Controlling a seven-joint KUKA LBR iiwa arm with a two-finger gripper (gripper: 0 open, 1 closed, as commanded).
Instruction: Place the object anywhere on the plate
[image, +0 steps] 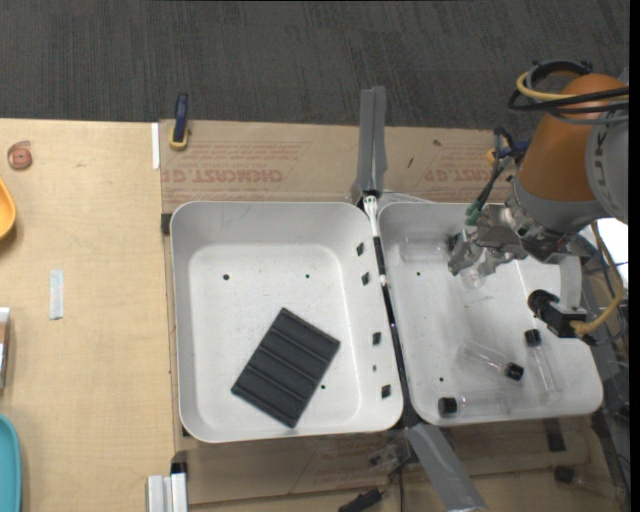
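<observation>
Gripper (470, 262) low over far part of right bin (420, 300); finger state cannot be told, no object seen held. Clear tubes with black caps (500, 362) lie near-side of gripper, on right bin floor. Dark ribbed plate (287, 366) in left bin (200, 300), well apart, left and nearer camera. Judged step: pick phase, object not yet secured. Next move calls for grasp, lift, transfer left across divider to plate.

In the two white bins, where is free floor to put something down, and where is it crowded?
Left bin: free along the far wall and left wall, around the dark ribbed plate near the front. Right bin: free in the middle left, beside the divider. It is crowded under the tool at the far side and among the clear tubes at front right.
</observation>
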